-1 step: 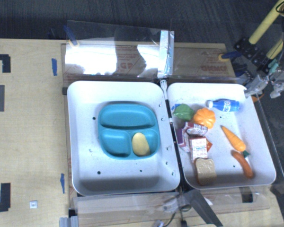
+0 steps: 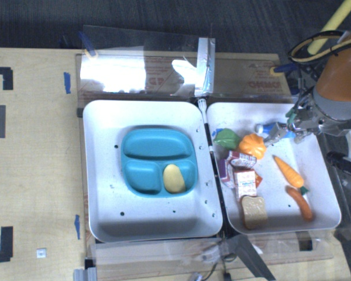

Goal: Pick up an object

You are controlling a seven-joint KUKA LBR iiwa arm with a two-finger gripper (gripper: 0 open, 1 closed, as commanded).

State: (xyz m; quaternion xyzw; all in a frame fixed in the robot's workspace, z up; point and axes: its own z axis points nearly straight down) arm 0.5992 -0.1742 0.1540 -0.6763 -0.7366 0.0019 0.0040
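Since the task names no particular object, the nearest candidates to the gripper (image 2: pixel 292 124) are taken first: a small blue-and-white item (image 2: pixel 269 127) lies at the upper middle of the right-hand white bin (image 2: pixel 330 215), just left of the tool, and a round orange fruit-like piece (image 2: pixel 253 146) sits just below-left of it beside a green rounded piece (image 2: pixel 226 137). Further down lie a red-and-white carton (image 2: pixel 245 183), a tan bread-slice block (image 2: pixel 254 211), an orange carrot (image 2: pixel 289 171) and a darker orange sausage-shaped piece (image 2: pixel 299 202), the last two lower right and lying apart from the cluster. Whether the jaws stand open or shut cannot be told; nothing is seen between them. In my judgement the carrot offers the cleanest approach: clear space on both long sides, so close across its width. The crowded centre risks pinching two items. The left-hand bin (image 2: pixel 99 215) holds a blue divided tray (image 2: pixel 134 157) with a yellow egg-shaped piece (image 2: pixel 174 178).
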